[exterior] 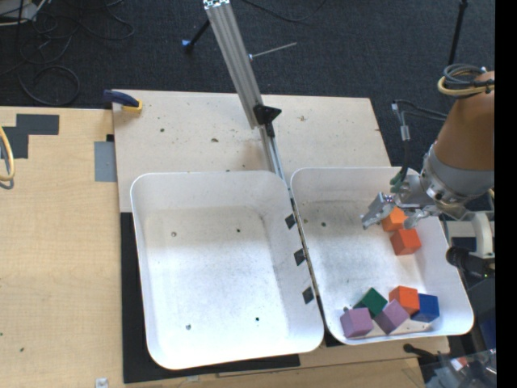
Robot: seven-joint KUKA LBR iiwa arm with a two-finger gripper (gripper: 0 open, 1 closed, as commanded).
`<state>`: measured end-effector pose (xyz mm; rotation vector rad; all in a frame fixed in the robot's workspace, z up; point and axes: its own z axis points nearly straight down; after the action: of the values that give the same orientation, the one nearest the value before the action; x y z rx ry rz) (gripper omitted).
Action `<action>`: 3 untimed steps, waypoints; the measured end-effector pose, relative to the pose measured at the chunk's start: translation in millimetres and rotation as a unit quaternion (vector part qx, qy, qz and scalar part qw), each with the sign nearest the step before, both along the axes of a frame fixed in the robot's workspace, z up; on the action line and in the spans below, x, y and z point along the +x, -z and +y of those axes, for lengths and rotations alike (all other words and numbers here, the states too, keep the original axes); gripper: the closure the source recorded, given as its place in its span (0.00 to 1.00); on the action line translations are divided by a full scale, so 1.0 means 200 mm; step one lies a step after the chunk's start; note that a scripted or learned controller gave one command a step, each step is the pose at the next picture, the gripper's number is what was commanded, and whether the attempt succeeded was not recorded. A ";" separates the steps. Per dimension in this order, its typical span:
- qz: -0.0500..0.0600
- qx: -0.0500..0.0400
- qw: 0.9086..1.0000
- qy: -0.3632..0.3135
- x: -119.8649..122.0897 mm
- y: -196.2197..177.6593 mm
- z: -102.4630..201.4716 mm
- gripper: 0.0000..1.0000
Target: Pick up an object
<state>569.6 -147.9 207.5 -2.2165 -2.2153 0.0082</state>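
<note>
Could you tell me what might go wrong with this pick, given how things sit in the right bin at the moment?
1. The gripper sits right at an orange block with a red block close beside it; closing could nudge or jam against the neighbour.
2. Both blocks lie near the right bin far side wall, so the arm may clip the rim.
3. The cluster at the bin's near edge, including the purple block, is tightly packed, making a retry there awkward.

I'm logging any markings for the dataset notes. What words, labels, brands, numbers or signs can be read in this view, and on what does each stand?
No readable text, number or brand anywhere.
Checkered black-and-white marker on top of the aluminium rail: a pattern, not text.
Blocks in the right bin and the gripper: no visible labels.
</note>
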 end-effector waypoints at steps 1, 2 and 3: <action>0.000 0.000 1.000 0.000 -0.03 0.29 -0.04 0.00; 0.000 0.000 1.000 0.000 -0.04 0.56 -0.03 0.00; -0.002 0.000 1.000 0.005 -0.04 0.50 -0.05 1.00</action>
<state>562.0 -157.1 108.5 -2.2295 -2.2069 0.0038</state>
